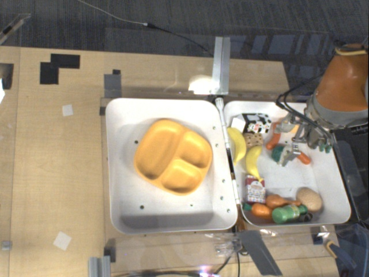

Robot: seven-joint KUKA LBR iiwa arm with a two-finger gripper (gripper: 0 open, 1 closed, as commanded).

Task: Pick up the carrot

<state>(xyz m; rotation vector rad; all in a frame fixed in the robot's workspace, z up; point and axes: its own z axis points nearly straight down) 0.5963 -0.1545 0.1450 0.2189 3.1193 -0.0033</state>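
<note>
The carrot (274, 135) (likely a light, stiff, slick toy) lies at the right bin's (340, 203) 12 o'clock, best pinched across its thicker middle; the gripper (293, 150), just at its 4 o'clock, looks open, holding nothing.

A pale wooden bench (63, 172) fills most of the scene, with dark grey carpet (173, 7) beyond its far edge. A thin cable (115, 15) runs across the carpet toward the bench. Black marks (57, 68) sit on the wood at far left, and small pale squares (62, 240) lie on it near left. A metal post (221, 62) rises at the far middle, with a bright glare (202, 85) at its foot.
</note>
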